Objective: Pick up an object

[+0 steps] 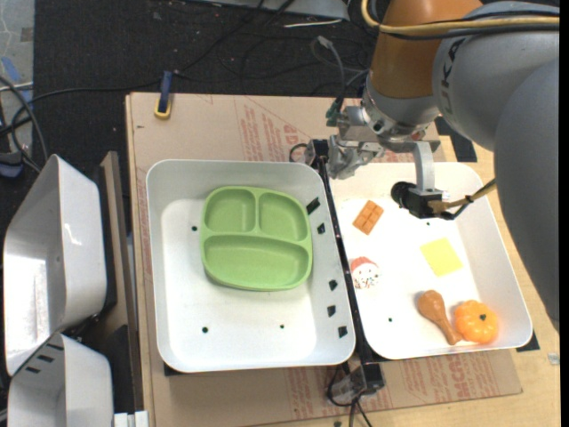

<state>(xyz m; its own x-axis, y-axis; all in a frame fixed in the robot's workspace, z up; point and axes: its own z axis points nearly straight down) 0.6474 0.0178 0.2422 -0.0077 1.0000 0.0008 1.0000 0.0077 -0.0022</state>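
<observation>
the arm w/ its orange band is seen reaching in from the right, the gripper hung over the back-left corner of the right bin, nr the wall shared w/ the left bin. whether the fingers are released or clenched can't be told; nothing is seen between them. in the right bin are found an orange waffle piece just below the gripper, a yellow square, a small white-and-red item, a brown drumstick and an orange pumpkin, the last two touching. a green divided plate is laid in the left bin. both bins are carried on the bench.
</observation>
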